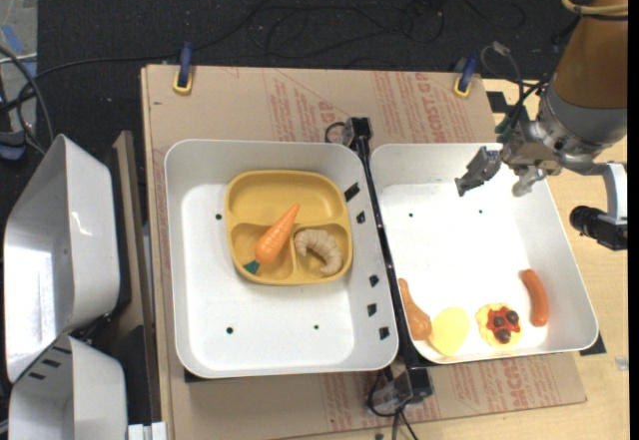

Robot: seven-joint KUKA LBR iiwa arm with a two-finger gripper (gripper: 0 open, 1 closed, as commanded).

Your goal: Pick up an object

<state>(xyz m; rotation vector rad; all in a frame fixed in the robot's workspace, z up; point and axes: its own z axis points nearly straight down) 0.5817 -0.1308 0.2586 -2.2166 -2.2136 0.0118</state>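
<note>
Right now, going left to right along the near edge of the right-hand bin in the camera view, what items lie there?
Orange spoon-shaped piece → yellow round piece → small yellow toy with red and dark topping → orange sausage. The gripper sits above the bin's far side, apart from all four.

- Showing a broad orange band point(591, 34) on the arm, rimmed in pale yellow at the top.
- Narrowing into a grey metal wrist point(584, 119) below the band.
- Ending in a gripper point(502, 174) with two dark-and-silver fingers point(477, 172).
- Trailing thin dark cables point(519, 99) beside the wrist.
</note>
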